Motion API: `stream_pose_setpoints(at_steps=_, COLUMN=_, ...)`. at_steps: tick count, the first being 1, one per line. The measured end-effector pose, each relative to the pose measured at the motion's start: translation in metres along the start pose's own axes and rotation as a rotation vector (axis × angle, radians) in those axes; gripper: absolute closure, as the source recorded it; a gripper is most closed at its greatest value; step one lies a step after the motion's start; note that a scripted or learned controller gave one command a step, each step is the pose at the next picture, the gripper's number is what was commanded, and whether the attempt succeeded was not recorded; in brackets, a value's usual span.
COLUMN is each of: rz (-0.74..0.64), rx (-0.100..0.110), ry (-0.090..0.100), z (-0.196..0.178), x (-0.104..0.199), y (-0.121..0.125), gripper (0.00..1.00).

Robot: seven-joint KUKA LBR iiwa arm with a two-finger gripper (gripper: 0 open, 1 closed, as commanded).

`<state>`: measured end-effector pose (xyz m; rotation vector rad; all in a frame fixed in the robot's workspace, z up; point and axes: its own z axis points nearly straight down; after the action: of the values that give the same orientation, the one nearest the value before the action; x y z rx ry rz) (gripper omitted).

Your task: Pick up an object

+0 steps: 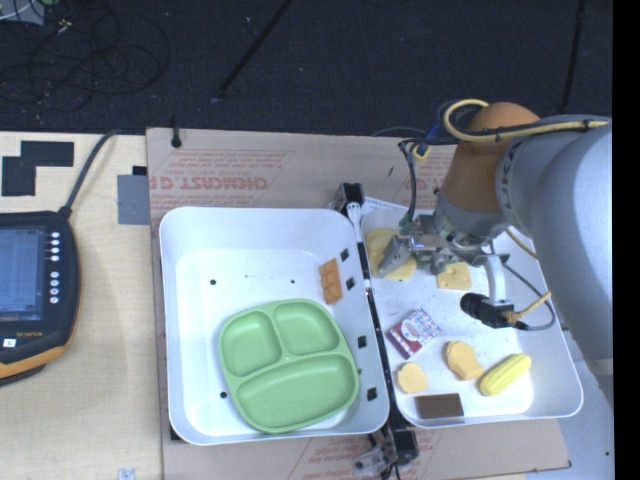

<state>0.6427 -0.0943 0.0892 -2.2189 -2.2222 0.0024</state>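
Grey with an orange band, the arm (520, 183) reaches in from the right and sets its fingers (432, 258) low over the back of the right bin (560, 393). The wrist hides them from above, so I cannot tell whether they are open or closed, and nothing can be seen held between them.

Two pale yellow pieces lie closest. The larger yellow piece (385, 251) sits just to the left of the fingers, against the wall shared with the left bin (170, 268). The smaller yellow piece (455, 277) lies just beside them on the right, slightly nearer the front.

Well apart from the fingers, toward the front of the same bin, lie:
- a red and white packet (412, 332)
- a round orange-yellow piece (411, 377)
- an orange lump (462, 360), touching or nearly touching a yellow corn cob (505, 373)
- a brown block (438, 405) at the front edge

In the left bin a green divided plate (290, 366) fills the front half, and a small orange block (329, 280) rests near the right wall.

Both bins stand on a cardboard sheet (250, 168) on the counter (90, 408). A black and orange control pendant (30, 293) lies at the far left.
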Motion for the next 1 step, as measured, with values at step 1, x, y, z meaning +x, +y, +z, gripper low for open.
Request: stream_pose_setpoints(at_steps=1, rz=0.0, rx=0.001, ry=0.001, z=0.0014, x=0.0111, y=0.0009, gripper=0.0)
